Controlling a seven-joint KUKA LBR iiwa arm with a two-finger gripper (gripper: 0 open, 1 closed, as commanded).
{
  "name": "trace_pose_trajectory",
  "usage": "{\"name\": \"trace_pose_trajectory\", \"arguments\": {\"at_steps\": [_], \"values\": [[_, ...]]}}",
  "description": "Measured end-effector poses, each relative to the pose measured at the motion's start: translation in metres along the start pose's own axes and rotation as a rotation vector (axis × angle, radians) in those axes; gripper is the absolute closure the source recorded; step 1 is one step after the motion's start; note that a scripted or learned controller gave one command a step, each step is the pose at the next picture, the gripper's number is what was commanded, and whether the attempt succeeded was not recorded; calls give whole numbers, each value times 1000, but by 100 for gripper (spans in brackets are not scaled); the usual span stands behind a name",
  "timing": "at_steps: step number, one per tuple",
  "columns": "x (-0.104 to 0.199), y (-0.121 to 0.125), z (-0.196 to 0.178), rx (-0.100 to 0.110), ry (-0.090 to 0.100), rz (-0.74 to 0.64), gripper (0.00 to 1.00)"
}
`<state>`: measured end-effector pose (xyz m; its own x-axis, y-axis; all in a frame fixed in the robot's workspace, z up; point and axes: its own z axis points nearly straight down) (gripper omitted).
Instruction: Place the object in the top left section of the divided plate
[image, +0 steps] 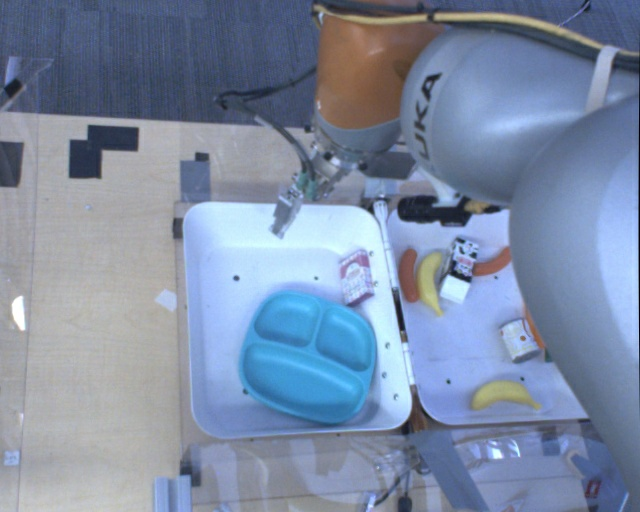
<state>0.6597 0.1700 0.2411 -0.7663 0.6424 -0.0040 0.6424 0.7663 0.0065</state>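
Note:
A blue divided plate (310, 355) with three sections lies in the front half of the left white bin (205, 300). A small red and white carton (356, 277) rests just behind the plate's right side, near the wall between the bins. My gripper (286, 213) hangs over the back edge of the left bin, left of the carton and well behind the plate. I see nothing in it. The grey arm with its orange band (370, 70) covers the upper right of the view.
The right bin (455, 345) holds a red sausage (408, 275), a banana (430, 282), a black and white carton (459, 268), an orange sausage (492, 262), a small can (518, 340) and a second banana (503, 397). Bare wooden bench (90, 300) lies to the left.

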Motion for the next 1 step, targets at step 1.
{"name": "trace_pose_trajectory", "arguments": {"at_steps": [1], "values": [[23, 31, -7, -2, -1, -91, 0]]}}
